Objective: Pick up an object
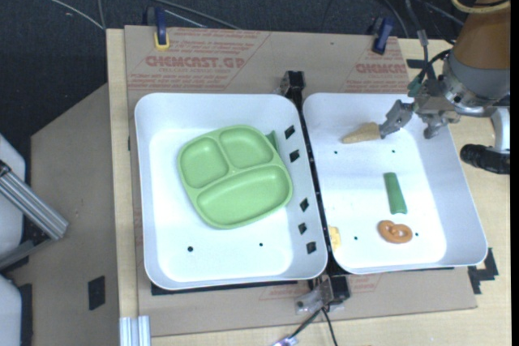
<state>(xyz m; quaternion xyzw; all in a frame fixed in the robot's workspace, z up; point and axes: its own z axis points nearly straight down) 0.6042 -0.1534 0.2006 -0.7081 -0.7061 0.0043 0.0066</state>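
My gripper [413, 124] hangs over the far part of the right bin [442, 198], fingers spread open and nothing between them. A tan cone-shaped piece [361, 134] lies on the bin floor just left of the left fingertip [394, 122], close to it but apart. Nearer the front, a green stick [393, 193] lies lengthwise in the middle of the bin. An orange pretzel-shaped piece [395, 232] rests in front of it. A small yellow bit [333, 237] sits at the bin's front left rim.
The left bin [150, 174] holds a green divided plate [235, 175] in its middle. A black clip strip [297, 166] runs between the bins. Blue clamps [162, 26] hold the cardboard base at the back. Cables cross the dark floor behind.
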